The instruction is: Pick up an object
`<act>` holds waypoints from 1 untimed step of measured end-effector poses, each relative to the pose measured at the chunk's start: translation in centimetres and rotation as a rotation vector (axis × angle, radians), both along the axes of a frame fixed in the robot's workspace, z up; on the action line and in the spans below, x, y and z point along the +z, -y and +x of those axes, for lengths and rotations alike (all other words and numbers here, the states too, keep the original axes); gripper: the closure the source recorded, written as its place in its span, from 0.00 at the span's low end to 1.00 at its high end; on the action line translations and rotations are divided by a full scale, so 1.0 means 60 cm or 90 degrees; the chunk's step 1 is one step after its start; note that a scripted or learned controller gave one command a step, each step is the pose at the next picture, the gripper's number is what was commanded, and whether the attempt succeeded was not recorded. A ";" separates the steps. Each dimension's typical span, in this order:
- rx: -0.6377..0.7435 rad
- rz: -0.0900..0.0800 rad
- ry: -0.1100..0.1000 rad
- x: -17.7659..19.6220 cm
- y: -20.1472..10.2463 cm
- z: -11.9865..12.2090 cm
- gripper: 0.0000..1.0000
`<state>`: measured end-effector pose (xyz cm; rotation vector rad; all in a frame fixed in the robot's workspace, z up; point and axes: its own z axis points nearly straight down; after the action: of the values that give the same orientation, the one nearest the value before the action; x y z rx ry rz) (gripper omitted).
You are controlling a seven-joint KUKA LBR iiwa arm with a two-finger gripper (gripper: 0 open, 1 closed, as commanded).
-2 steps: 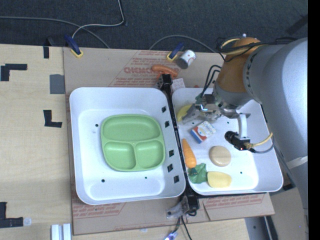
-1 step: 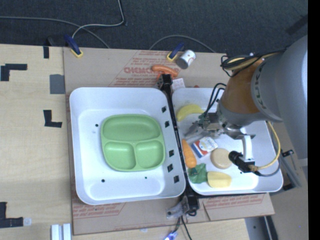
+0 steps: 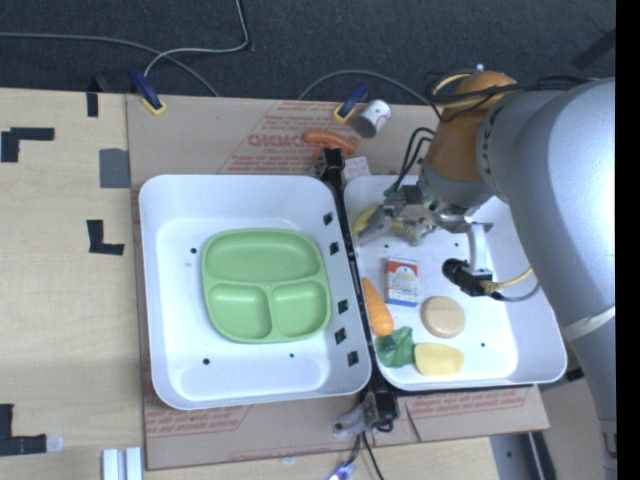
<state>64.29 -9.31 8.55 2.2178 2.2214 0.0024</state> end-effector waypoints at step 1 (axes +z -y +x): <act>0.000 0.000 -0.001 -0.001 0.015 0.043 0.00</act>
<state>66.89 -10.19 8.52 2.2178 2.2229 0.0012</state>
